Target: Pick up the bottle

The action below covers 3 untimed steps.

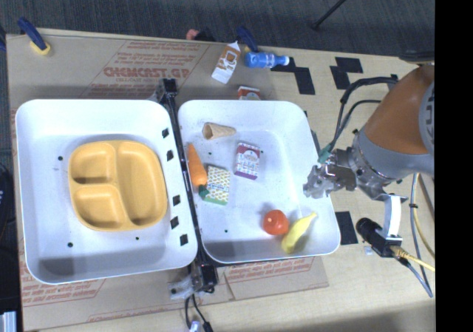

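Observation:
A small blue bottle [262,60] lies on its side on the cardboard behind the right bin [299,117], outside both bins. My gripper [319,181] hangs at the right rim of the right bin, about halfway along it and well in front of the bottle. Nothing shows in its grasp. The grey arm with its orange band [403,120] comes in from the right.
The right bin holds an ice cream cone [218,130], a carrot [196,166], a pink carton [248,160], a patterned box [217,183], a tomato [275,222] and a banana [297,232]. A yellow divided plate [118,183] lies in the left bin. A small carton [227,62] is next to the bottle.

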Each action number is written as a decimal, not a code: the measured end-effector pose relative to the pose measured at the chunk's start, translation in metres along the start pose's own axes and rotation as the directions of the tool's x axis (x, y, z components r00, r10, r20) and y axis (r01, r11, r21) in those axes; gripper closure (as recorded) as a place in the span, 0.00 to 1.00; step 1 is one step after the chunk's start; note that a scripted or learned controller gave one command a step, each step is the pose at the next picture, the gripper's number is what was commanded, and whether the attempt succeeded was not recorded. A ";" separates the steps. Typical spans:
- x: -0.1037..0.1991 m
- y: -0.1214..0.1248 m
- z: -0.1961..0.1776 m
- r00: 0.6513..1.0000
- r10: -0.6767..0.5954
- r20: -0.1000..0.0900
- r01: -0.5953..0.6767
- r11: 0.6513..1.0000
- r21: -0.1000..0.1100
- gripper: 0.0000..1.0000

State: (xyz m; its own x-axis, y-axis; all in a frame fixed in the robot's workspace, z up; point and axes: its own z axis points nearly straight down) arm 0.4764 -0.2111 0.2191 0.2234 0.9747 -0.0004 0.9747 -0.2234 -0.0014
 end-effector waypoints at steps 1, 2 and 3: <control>0.005 -0.001 -0.030 0.996 0.088 0.001 -0.088 0.996 0.001 1.00; 0.008 -0.002 -0.014 0.891 0.455 -0.001 -0.455 0.891 0.005 1.00; 0.011 -0.003 0.007 0.698 0.716 0.001 -0.716 0.698 0.007 1.00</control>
State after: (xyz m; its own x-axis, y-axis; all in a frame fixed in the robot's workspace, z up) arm 0.4756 -0.1993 0.2118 0.8540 0.5202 -0.0023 0.5202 -0.8540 -0.0081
